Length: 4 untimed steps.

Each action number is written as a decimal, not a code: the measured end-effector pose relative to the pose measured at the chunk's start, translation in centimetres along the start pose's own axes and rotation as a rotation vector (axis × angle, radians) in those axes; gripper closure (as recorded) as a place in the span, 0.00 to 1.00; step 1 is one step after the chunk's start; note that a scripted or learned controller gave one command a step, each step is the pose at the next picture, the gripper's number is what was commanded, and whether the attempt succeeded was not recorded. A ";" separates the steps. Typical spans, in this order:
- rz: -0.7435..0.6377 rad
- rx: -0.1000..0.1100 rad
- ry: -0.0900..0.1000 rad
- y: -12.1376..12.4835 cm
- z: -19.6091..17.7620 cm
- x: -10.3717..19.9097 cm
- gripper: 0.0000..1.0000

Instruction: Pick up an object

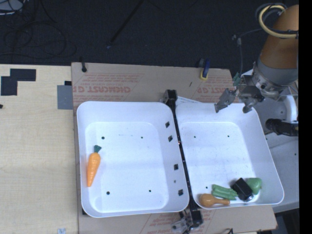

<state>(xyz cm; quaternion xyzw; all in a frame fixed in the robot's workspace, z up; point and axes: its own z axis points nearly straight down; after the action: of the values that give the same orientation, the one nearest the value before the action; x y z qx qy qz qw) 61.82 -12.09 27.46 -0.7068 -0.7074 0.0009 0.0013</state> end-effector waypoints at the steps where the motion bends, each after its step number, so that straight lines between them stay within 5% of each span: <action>1: -0.011 -0.007 0.003 2.7 -4.4 10.4 0.00; 2: -0.003 0.001 0.000 2.6 -5.1 9.7 1.00; 3: -0.002 -0.012 0.000 -1.3 -17.5 11.2 1.00; 4: 0.003 0.009 -0.002 2.2 -1.9 9.1 1.00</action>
<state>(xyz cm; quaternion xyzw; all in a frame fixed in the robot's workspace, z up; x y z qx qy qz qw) 64.02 -3.00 29.32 -0.7078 -0.7064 0.0047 0.0039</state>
